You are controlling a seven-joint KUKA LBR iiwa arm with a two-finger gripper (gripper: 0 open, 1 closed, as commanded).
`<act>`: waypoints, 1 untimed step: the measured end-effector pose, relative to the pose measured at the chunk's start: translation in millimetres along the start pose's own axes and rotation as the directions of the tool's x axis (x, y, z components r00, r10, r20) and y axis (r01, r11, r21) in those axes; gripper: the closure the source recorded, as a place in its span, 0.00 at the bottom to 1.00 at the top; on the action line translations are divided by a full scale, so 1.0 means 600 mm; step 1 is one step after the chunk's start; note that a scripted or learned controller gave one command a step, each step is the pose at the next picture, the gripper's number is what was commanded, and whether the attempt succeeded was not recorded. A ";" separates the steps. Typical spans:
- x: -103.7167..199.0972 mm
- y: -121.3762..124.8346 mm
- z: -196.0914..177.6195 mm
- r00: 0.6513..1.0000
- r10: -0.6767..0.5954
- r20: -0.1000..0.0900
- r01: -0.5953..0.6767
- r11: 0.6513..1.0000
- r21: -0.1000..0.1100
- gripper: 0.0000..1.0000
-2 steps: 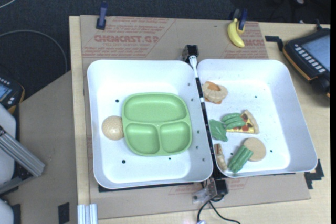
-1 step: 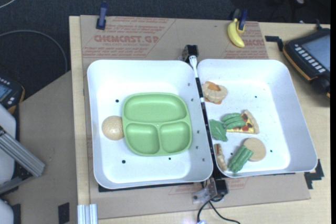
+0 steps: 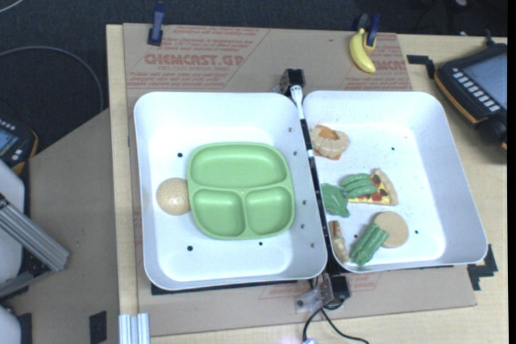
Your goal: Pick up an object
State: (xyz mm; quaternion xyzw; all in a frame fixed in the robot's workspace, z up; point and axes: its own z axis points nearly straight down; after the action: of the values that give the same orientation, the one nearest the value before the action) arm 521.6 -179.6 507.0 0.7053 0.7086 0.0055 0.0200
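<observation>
The pizza slice (image 3: 374,188), right of the green tray (image 3: 240,189), looks light, stiff and flat, best pinched across its edges; the gripper's state I cannot tell.

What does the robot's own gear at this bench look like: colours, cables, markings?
The gear in this shot is bench equipment. Two shallow white bins with rounded corners sit on a brown board printed with red lettering. A blue clamp grips the board's far edge. A black cable trails off the near edge. A black, orange-edged control panel lies on the right.
</observation>
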 end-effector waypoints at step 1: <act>-0.001 0.002 -0.018 1.000 0.000 0.003 0.000 1.000 -0.005 1.00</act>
State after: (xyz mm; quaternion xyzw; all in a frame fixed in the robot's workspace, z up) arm 522.4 -179.8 518.0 0.7051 0.7087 0.0063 0.0229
